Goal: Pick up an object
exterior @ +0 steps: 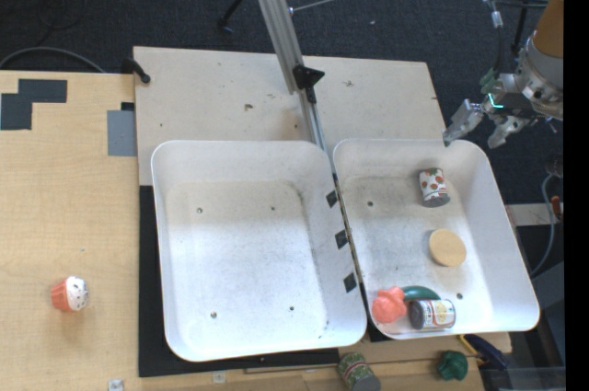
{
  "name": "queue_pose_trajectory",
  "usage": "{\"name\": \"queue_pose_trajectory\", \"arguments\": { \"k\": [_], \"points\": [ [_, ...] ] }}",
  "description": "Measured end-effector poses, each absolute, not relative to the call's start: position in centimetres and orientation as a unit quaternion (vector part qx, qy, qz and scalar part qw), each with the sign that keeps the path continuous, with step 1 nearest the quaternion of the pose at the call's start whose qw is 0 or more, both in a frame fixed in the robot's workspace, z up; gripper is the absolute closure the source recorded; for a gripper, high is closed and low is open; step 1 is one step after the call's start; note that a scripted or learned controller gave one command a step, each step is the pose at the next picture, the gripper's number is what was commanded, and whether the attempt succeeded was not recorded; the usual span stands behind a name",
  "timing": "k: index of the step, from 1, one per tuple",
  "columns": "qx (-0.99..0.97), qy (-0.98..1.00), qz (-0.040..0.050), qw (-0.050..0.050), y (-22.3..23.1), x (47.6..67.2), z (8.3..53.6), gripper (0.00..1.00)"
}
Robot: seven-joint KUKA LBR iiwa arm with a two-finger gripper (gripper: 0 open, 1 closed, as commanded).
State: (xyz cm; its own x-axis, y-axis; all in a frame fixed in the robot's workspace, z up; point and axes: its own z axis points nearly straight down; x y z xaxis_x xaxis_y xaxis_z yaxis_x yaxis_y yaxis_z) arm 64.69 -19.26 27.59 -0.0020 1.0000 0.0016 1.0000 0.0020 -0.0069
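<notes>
**Gripper hovers off the right bin's far corner, nothing in its grasp**

Camera view: No label reads clearly; the small can (433, 187) bears a red-and-white pattern, and the dark jar (432, 314) a pale band, too small to read. The gripper (481, 127) hangs just outside the right bin (502, 196), fingers spread, holding nothing. The can stands upright near it; a tan disc (447, 247) lies mid-bin.
</notes>
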Motion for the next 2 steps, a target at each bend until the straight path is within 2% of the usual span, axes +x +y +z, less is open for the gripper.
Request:
{"name": "queue_pose_trajectory", "arguments": {
  "k": [1, 2],
  "points": [
    [-0.706, -0.708, 0.0010, 0.001, -19.2, 64.8, 27.9, 0.00],
    [-0.706, -0.708, 0.0018, 0.003, -18.2, 64.4, 22.1, 0.00]
  ]
}}
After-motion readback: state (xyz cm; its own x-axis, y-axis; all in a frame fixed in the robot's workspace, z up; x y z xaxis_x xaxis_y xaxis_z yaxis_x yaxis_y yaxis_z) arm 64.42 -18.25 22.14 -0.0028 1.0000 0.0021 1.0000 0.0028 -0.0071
